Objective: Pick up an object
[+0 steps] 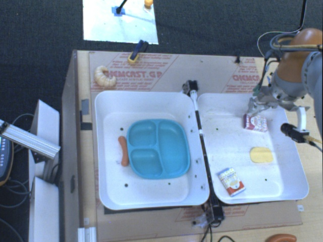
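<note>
At the far left of the frame a white box-like stand (44, 150) sits beside the surface (166, 67), a board with red printing on it. On the board's upper left lies a pale, ridged, curled toy (104, 76), and to its right a small yellow-and-dark tool (137, 51) rests at the board's top edge.

The left bin (108, 105) holds a blue divided plate (158, 148) near its centre. Just left of the plate, close to its rim, an orange sausage-shaped piece (123, 150) lies upright in the frame.

Right of the divider, the right bin (290, 183) holds three things, well apart. A small white carton with orange print (231, 180) lies tilted toward the lower left of that bin. A pale yellow, rounded block (261, 155) sits at mid-right. A small red-and-white packet (256, 123) lies in the upper part of the bin.

The claw (261, 105) hangs directly above that packet, its tips at or just over the packet's top edge. Whether it is released or clenched cannot be told from here; nothing shows plainly between its fingers. The grey arm with its orange band (299, 59) enters from the upper right.
</note>
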Available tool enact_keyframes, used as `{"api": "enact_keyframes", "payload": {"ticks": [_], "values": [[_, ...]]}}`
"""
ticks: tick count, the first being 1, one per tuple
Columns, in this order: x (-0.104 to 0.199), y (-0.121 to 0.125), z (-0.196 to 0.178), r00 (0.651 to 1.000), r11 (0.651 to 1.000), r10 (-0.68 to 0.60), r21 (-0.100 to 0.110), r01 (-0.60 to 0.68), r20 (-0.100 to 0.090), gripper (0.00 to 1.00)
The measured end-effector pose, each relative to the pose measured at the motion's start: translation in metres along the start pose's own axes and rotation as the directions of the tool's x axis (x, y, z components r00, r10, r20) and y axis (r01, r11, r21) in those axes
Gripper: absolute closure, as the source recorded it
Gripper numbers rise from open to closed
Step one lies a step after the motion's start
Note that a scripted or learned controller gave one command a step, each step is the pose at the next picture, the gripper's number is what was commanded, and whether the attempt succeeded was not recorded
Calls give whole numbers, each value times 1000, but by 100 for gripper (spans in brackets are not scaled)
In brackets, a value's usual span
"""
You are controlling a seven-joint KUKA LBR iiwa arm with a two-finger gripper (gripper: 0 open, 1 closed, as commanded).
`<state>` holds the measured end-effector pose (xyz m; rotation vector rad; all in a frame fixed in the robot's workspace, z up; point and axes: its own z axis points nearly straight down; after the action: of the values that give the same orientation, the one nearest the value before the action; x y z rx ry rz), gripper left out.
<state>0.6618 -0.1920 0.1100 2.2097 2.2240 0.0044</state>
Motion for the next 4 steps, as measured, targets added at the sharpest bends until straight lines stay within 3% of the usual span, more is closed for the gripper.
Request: {"api": "enact_keyframes", "payload": {"ticks": [1, 2, 3, 4], "values": [[-15, -14, -20, 1000, 1000, 5, 3, -5, -1, 100], [-15, -14, -20, 1000, 1000, 5, 3, -5, -1, 0], [13, -18, 20, 1000, 1000, 3, -4, -3, 4, 0], [28, 8, -7, 1000, 1000, 2, 2, -2, -2, 0]]}}
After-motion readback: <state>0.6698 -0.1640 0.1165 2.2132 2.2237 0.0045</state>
